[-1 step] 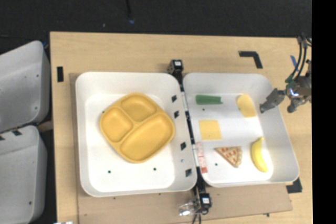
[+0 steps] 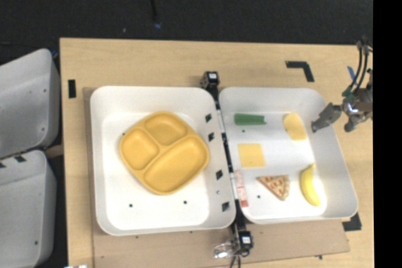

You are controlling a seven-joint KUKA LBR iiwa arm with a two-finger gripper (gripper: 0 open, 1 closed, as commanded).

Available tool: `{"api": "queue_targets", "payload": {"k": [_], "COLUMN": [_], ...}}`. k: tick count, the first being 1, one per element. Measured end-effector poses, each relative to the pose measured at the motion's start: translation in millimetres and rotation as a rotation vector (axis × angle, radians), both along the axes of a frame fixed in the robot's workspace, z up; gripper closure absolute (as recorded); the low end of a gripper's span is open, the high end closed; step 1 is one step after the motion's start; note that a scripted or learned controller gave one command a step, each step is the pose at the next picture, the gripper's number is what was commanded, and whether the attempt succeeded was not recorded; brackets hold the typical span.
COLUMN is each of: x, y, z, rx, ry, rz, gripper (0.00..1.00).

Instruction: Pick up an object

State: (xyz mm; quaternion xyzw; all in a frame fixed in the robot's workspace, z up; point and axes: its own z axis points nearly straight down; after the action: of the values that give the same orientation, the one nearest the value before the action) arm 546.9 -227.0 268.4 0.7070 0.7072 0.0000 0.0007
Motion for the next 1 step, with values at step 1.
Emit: {"api": "queue_targets", "payload": {"k": [1], "x": [-0.3], "y": [3.5], "z": [-43.0], "rx": [0.0], "ry": [0.004], "rz": [-0.001], "gripper": [0.0]}}
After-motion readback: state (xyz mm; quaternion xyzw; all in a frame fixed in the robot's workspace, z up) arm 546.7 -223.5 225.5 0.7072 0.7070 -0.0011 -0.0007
